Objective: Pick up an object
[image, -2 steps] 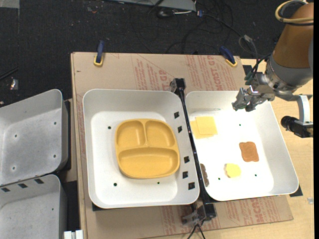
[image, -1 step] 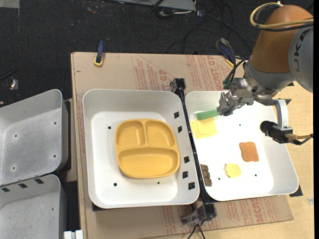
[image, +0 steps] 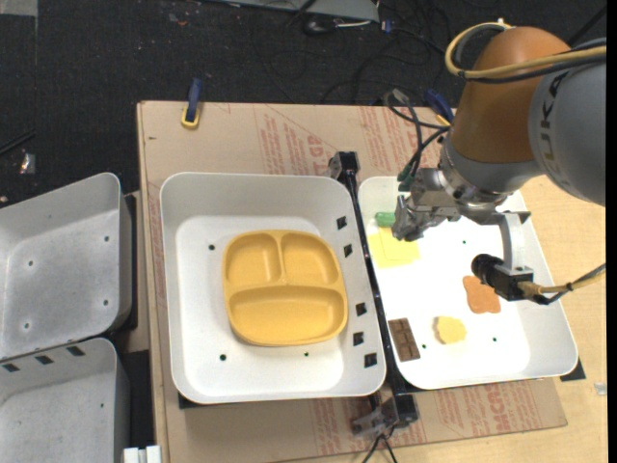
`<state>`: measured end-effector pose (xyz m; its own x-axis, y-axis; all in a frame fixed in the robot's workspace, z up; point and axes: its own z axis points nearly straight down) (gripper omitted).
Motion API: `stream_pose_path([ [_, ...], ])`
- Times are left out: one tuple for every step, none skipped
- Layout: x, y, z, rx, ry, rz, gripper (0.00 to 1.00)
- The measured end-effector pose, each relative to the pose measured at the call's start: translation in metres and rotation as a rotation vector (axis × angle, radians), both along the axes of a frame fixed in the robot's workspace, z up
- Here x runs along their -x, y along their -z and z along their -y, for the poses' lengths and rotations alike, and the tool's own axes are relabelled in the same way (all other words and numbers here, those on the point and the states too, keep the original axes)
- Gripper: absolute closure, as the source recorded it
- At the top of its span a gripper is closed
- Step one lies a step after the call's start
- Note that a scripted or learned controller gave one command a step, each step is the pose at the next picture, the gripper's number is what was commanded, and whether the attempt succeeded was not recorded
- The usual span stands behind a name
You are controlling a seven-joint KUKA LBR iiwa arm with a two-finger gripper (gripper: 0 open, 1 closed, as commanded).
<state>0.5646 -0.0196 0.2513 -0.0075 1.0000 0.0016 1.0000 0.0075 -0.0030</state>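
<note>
My gripper (image: 407,222) hangs low over the back left corner of the right bin (image: 540,355). Its tip is just above a flat pale yellow piece (image: 393,250), and a small green piece (image: 385,219) lies right beside it on the left. Further forward in the same bin lie an orange piece (image: 479,297), a small yellow lump (image: 449,330) and a brown bar (image: 402,339). Nothing can be seen held in the gripper.
The left bin (image: 183,258) holds a yellow divided plate (image: 285,286). A black divider with clips (image: 364,278) runs between the bins. A black fitting with a cable (image: 501,276) hangs from the arm over the right bin. Grey lids (image: 58,258) lie at the left.
</note>
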Motion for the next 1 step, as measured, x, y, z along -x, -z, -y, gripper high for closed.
stream_pose_path([
  [0.0042,-0.0005,-0.0550,0.000,-0.001,0.001,1.00],
])
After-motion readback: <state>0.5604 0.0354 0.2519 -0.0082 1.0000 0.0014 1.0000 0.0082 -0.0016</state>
